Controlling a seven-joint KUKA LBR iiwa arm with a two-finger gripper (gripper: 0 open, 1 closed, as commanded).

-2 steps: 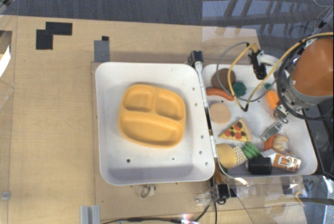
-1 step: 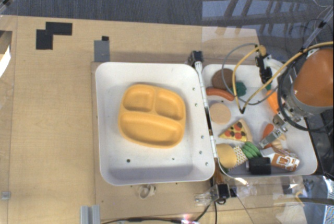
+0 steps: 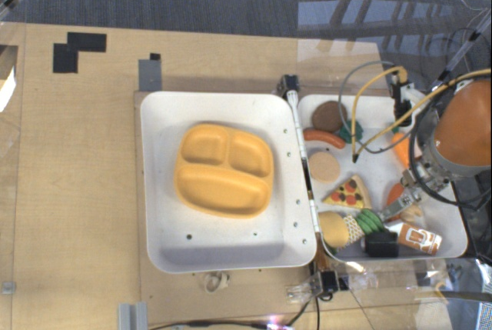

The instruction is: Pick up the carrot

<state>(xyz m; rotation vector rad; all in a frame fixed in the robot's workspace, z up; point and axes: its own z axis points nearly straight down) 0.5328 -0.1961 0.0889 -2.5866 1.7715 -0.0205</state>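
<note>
The carrot (image 3: 395,192) lies in the right bin (image 3: 453,244), crowded by a pizza slice (image 3: 347,192) and bottle (image 3: 415,238). The gripper (image 3: 406,201) hangs over it; its state I cannot tell.

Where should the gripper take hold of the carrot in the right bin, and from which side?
Likely from straight above, across the middle of the carrot. It lies flat and slanted on the floor of the right bin, partly hidden beneath the gripper.

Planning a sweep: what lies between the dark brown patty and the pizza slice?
In the camera view, a red sausage and a tan disc lie between patty and pizza slice.
</note>
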